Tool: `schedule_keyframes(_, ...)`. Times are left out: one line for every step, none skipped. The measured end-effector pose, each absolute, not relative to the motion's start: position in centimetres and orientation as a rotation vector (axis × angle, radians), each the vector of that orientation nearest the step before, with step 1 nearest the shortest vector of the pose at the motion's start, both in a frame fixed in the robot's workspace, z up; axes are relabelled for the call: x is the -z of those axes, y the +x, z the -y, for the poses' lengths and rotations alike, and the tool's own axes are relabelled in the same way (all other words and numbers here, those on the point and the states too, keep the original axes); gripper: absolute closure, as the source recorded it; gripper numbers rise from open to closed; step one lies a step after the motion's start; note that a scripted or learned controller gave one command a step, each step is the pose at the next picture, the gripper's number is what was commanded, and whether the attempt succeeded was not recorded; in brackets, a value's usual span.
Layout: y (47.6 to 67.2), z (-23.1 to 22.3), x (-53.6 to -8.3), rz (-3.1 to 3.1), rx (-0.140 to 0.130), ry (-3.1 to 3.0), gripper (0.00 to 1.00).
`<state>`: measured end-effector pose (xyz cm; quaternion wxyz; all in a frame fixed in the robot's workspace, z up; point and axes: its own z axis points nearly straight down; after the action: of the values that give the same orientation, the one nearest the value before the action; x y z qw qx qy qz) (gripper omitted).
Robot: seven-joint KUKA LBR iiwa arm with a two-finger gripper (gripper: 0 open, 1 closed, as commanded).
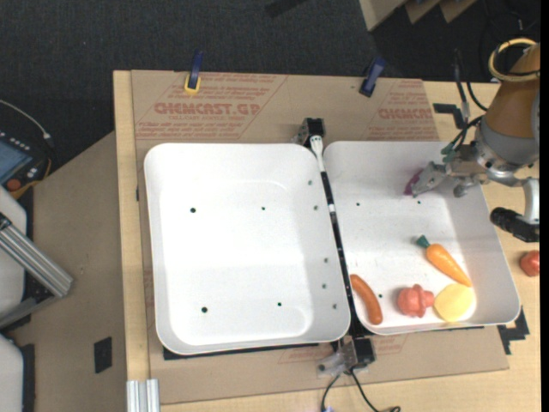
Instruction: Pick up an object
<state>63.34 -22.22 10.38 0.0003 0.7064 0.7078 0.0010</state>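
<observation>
Holding four toys, right bin [386, 174]: carrot [448, 262], sausage [366, 299], pink piece [414, 300], yellow piece [455, 302]

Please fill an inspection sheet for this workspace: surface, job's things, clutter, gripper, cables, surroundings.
Surface: brown cardboard sheet carrying two shallow white bins, left bin and right bin, side by side and joined by clips.
Job's things: in the right bin's near part lie a carrot, a sausage, a pink toy and a yellow round piece.
Clutter: a small red thing outside the right bin.
Gripper: gripper hangs over the right bin's far part; something purple at its tip, too small to identify.
Cables: black cables beside the arm; a wire at the near edge.
Surroundings: dark floor; metal rail at left.
</observation>
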Motion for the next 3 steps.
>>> schedule_keyframes(64.3, 20.7, -10.7, -2.221, -0.002, 2.216, 0.0)
schedule_keyframes(66.8, 18.8, -12.0, -2.22, -0.004, 2.214, 0.0)
schedule_keyframes(63.8, 18.1, -10.4, -2.223, 0.004, 2.226, 0.0)
